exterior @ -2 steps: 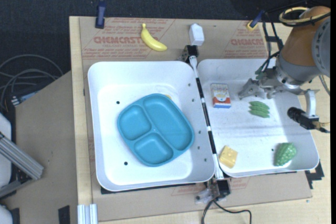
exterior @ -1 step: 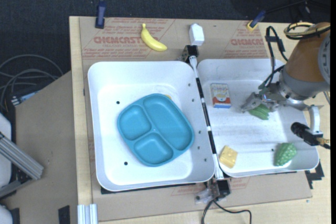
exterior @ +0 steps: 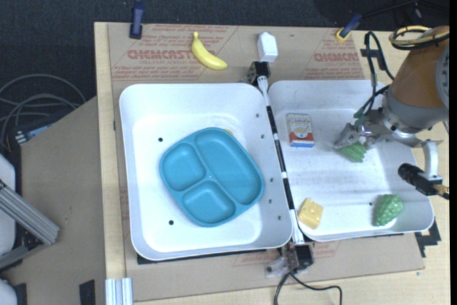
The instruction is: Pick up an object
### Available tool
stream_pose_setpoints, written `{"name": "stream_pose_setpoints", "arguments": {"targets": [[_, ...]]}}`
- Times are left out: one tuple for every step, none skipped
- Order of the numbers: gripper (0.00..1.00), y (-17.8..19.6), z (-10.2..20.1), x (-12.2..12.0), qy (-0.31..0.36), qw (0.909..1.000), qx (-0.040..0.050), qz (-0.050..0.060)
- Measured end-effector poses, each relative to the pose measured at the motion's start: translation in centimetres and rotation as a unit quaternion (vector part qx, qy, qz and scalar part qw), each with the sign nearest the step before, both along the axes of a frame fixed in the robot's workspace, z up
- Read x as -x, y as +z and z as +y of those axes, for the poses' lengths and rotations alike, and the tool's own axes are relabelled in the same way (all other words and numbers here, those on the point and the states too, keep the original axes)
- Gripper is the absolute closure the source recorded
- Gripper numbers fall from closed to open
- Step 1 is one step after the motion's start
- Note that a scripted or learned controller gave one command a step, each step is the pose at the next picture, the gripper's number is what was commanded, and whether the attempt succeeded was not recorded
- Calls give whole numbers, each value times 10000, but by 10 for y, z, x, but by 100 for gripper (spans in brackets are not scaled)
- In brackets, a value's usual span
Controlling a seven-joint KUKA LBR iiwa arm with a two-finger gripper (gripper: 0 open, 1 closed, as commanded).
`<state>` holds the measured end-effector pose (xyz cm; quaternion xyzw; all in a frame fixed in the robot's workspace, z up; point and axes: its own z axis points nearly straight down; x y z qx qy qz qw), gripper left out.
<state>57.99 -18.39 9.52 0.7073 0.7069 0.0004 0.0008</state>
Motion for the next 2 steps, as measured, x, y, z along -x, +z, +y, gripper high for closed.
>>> {"name": "stream_pose_setpoints", "arguments": {"targets": [[100, -9, 83, -9, 14, 10000, -11, 1], [100, 91, 131, -4, 12, 10000, -5, -9]]}}
